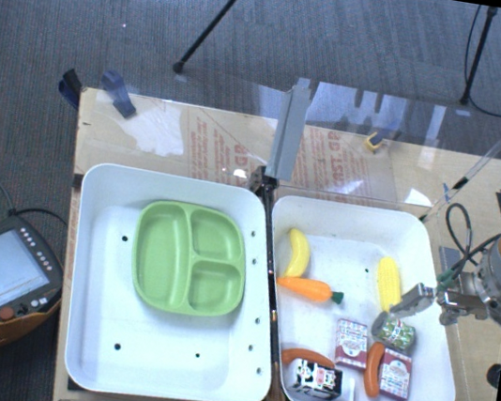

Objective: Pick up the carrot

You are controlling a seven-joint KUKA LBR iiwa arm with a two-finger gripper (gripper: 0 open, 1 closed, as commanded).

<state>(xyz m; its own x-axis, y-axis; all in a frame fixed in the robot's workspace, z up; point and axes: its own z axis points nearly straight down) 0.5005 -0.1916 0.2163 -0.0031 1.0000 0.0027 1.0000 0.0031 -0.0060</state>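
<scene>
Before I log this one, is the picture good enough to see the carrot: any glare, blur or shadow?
Camera view: the carrot is sharp and evenly lit on the right bin; bright window light washes out the floor at top left; the clear panel behind the bins reflects faintly; the hand looks slightly soft, so its fingers are hard to read.

Red print on bench board (332, 166) upside down, not legible.

Banana (297, 251) just above carrot (309, 289); bare bin floor (344, 239) elsewhere around it.
</scene>
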